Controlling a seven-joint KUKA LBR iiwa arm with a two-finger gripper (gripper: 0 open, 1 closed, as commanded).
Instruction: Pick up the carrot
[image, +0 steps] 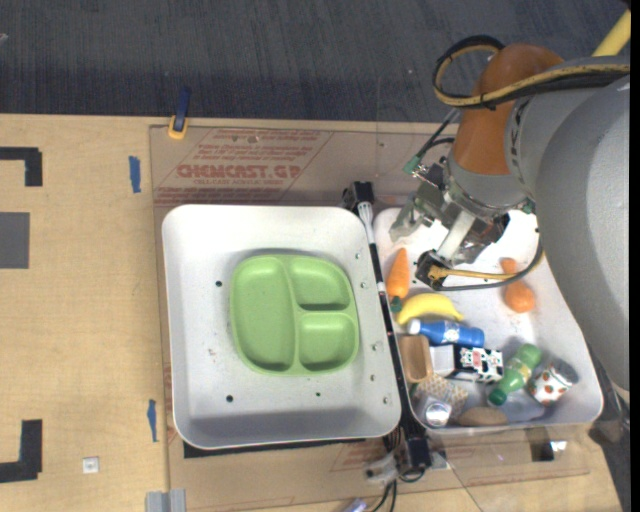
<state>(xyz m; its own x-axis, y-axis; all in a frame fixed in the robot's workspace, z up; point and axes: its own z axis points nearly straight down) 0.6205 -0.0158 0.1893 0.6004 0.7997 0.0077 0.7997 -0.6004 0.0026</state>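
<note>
The carrot (399, 272) is a short orange piece lying lengthwise against the left wall of the right bin (585, 372), just above a banana (430, 305). My gripper (415, 220) hangs over the upper left part of that bin, a little above and to the right of the carrot. The wrist and its orange band cover most of the gripper from above. Nothing shows as held.
The left bin (190, 330) holds a green divided plate (295, 312). In the right bin lie a blue bottle (448, 332), a green bottle (515, 368), a small orange fruit (518, 296), a can (437, 410) and several other small items, packed toward the near side.
</note>
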